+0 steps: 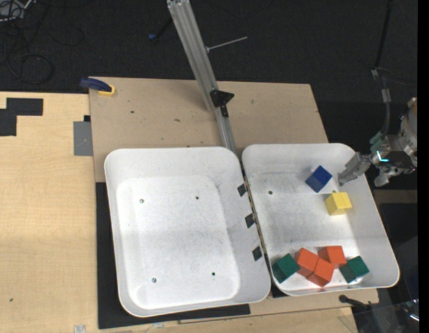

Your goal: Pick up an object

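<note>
Gripper (pixel 368 166) hung at right bin's (pixel 384 245) upper-right rim, near blue cube (pixel 318 178) — arm mostly cut off; fingers looked apart, holding nothing.

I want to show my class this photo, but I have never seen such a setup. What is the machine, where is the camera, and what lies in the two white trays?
One fixed camera looks down at a slant on a bench. The machine is a robot arm reaching in from the right; its grasping tool hovers at the right bin's far right edge, holding nothing. That bin holds a blue cube, a yellow cube, and a cluster of orange blocks between two green blocks. The left bin sits alongside.
</note>
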Controlling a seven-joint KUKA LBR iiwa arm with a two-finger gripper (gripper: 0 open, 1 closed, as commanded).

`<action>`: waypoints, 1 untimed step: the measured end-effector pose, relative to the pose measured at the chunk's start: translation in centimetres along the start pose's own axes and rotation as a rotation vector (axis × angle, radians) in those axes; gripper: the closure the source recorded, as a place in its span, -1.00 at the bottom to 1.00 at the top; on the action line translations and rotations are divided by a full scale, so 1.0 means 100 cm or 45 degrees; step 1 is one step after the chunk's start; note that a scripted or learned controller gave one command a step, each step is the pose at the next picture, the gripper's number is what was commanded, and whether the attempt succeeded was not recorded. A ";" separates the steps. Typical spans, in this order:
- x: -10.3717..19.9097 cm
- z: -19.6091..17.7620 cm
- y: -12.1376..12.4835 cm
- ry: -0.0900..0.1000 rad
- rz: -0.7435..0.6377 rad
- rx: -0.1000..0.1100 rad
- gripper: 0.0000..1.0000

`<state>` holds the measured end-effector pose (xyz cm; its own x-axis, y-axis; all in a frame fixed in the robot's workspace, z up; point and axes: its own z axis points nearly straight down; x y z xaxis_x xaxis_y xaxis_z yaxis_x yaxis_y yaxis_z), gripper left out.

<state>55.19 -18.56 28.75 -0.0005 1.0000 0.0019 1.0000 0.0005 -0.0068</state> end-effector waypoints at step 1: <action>0.000 -0.002 0.001 -0.001 0.001 -0.005 -1.00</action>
<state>55.25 -18.59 28.96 0.0003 1.0000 0.0010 1.0000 -0.0003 -0.0027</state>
